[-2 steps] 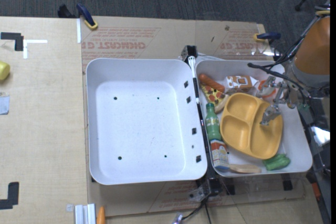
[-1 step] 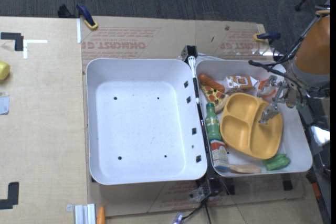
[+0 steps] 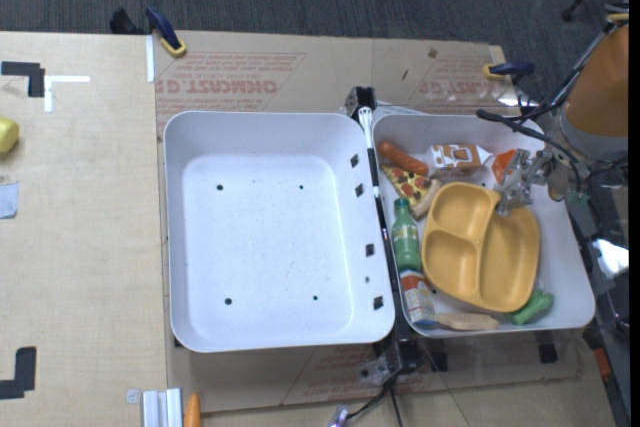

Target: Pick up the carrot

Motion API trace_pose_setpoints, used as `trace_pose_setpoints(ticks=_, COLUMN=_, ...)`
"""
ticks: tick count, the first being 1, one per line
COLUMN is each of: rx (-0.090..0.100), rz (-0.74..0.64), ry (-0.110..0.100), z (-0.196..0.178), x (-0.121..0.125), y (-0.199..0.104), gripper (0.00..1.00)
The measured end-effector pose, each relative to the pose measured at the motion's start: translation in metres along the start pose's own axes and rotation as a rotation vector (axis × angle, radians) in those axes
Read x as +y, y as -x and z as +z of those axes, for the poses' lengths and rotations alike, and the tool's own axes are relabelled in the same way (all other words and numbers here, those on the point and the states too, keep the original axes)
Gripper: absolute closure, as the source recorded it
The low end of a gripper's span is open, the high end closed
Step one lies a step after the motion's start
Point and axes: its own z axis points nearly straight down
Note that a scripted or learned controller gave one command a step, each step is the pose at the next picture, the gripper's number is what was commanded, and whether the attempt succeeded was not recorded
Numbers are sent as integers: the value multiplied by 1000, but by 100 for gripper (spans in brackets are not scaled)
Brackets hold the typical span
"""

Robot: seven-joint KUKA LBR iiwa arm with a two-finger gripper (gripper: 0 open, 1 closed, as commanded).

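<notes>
From my feed, the carrot [image 3: 505,162] is in the right bin [image 3: 573,260], up near its far wall and towards the right corner. It shows as a short orange piece, partly covered by the tool [image 3: 516,187]. What I can see of it seems to run on a slant from the far right down to the near left, but too little shows for me to say which end is the tip. The tool hangs right over it at the end of the grey arm [image 3: 590,130], and I cannot tell whether it is spread or closed, or whether it has the carrot at all. The spot is crowded. A printed packet [image 3: 455,158] lies just left of the carrot, and the yellow divided plate [image 3: 482,250] sits tilted just in front, its far rim close under the tool. Further left are a reddish sausage [image 3: 403,158], a pizza slice [image 3: 408,183] and a green bottle [image 3: 405,237] lying along the bin's left wall. A green vegetable [image 3: 534,307] rests in the near right corner. The left bin [image 3: 180,245] sits beside it on the counter [image 3: 80,245]
</notes>
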Motion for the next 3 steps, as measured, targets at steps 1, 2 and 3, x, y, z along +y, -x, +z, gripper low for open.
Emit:
trace_pose_setpoints(ticks=1, rx=-1, rz=0, ry=0, z=0, x=0, y=0, gripper=0)
trace_pose_setpoints(ticks=2, rx=7, rz=63, ry=1, z=12, x=1, y=4, gripper=0)
trace_pose_setpoints(ticks=3, rx=4, rz=61, ry=0, z=1, x=1, y=5, gripper=100)
